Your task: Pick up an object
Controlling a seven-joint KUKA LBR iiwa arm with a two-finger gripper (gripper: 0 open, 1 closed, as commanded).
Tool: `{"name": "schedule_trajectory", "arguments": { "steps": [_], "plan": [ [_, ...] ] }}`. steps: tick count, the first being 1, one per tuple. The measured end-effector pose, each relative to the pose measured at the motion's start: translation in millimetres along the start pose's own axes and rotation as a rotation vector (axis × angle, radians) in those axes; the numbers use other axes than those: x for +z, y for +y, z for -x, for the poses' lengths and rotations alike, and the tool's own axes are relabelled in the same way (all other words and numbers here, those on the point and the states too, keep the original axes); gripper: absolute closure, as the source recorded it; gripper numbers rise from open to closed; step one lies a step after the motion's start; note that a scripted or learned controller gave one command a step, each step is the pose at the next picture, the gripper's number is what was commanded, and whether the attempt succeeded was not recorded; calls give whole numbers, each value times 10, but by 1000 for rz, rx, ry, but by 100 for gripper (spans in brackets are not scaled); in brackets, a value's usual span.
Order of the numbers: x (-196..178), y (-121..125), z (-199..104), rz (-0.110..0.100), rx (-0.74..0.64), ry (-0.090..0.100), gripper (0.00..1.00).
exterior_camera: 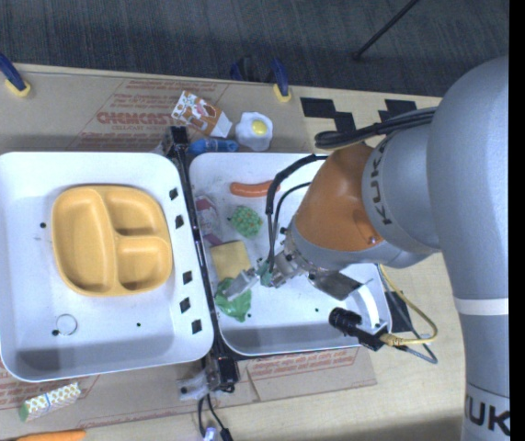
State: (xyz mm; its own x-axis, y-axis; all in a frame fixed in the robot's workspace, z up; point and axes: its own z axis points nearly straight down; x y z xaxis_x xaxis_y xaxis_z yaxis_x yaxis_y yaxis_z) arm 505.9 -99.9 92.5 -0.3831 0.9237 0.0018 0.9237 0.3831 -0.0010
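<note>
1 fixed camera above the bench [409, 384] — looking down at a slant on both bins [23, 246].

You see two bins side by side: the left bin [5, 246] holds a tray [110, 237], the right bin [280, 338] holds a sausage [250, 189] behind several small items.

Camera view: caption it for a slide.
KUKA arm reaches into right bin over green item; yellow tray in left bin.
</note>
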Motion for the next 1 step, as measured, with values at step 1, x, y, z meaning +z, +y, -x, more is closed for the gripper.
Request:
{"name": "schedule_trajectory", "arguments": {
  "steps": [1],
  "plan": [
    [1,-85,-6,1,23,0,0]
  ]
}}
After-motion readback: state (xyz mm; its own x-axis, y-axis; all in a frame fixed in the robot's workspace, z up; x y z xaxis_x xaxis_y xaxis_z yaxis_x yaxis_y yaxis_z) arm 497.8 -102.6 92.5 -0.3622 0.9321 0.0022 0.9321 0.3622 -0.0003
